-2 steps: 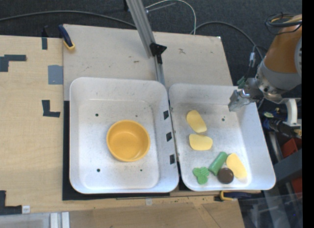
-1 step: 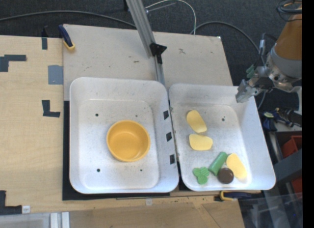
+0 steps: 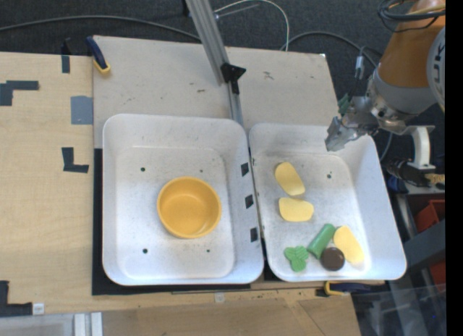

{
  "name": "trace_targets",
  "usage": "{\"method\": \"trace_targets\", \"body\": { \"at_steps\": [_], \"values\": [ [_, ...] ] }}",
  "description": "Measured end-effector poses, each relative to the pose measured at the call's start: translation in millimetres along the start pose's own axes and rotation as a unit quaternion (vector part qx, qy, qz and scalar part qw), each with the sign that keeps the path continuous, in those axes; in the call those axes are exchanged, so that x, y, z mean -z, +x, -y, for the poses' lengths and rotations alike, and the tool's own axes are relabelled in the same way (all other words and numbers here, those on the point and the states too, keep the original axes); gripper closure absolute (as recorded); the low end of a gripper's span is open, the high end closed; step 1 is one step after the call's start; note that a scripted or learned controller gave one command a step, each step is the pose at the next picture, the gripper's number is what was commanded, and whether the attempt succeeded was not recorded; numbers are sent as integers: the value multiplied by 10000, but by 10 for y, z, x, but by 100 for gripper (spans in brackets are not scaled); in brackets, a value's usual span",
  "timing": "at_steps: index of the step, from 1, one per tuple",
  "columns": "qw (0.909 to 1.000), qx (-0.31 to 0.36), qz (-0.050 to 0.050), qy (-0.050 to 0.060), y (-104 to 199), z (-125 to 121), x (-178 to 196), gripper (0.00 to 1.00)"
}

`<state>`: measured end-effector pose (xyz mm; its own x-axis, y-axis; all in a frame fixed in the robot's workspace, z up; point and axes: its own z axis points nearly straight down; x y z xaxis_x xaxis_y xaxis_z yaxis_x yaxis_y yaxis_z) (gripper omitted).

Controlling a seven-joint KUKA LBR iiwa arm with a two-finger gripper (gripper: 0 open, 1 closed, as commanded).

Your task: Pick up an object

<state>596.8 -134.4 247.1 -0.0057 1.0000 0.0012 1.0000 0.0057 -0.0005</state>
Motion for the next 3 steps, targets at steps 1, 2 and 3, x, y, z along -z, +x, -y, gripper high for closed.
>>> {"method": "trace_targets", "body": {
  "at_steps": [1,2,3],
  "values": [
    [10000,3,-3,4,523,106,58,100],
    [10000,6,-5,5,1045,155,79,100],
    [10000,4,-2,11,1543,219,40,100]
  ]
}}
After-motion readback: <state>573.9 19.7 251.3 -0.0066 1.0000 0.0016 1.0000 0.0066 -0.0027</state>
